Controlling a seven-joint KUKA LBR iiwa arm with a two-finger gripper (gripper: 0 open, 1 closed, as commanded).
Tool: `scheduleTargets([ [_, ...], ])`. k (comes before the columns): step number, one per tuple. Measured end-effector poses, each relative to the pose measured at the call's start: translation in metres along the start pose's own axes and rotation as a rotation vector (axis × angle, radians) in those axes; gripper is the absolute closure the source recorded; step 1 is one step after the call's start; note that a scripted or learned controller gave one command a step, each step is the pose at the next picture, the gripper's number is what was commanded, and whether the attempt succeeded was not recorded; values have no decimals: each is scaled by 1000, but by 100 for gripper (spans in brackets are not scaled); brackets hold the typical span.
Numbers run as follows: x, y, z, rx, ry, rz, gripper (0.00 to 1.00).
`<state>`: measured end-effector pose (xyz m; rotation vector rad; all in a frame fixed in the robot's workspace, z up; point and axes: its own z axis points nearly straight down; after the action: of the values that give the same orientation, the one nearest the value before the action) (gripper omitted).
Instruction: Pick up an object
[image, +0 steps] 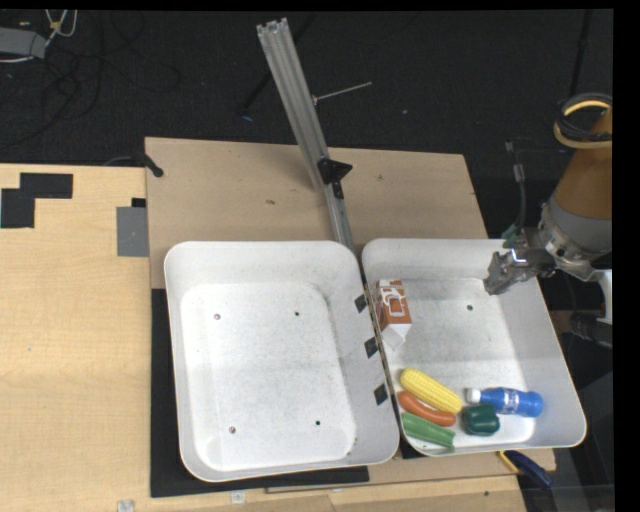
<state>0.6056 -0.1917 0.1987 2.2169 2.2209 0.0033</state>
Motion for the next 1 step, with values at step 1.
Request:
scheduleTargets([
  [1, -1, 1, -44, 1, 0, 0, 100],
])
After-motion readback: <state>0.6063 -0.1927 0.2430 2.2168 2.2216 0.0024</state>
